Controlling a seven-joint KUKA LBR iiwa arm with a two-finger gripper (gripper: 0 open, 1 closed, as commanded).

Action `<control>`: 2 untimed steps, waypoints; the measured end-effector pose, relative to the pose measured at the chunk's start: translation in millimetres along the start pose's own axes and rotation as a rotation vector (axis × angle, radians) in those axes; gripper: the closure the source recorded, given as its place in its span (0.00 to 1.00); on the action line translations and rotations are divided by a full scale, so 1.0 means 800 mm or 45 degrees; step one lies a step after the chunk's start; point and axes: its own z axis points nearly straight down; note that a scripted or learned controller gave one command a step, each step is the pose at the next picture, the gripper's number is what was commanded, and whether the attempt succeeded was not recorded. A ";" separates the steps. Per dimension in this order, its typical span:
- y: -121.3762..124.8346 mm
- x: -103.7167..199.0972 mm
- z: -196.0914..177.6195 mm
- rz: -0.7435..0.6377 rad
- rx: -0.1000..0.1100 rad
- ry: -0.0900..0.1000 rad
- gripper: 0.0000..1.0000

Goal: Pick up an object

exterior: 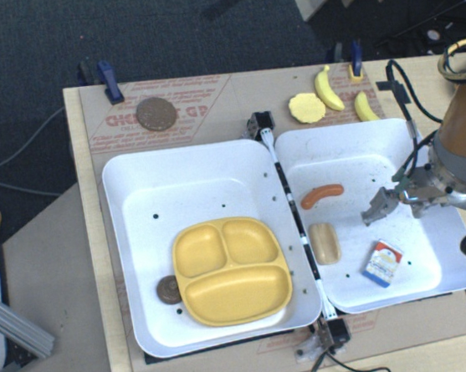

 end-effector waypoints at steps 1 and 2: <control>0.045 0.031 0.155 0.002 -0.007 0.003 0.00; 0.101 -0.040 0.112 0.003 -0.010 -0.006 0.00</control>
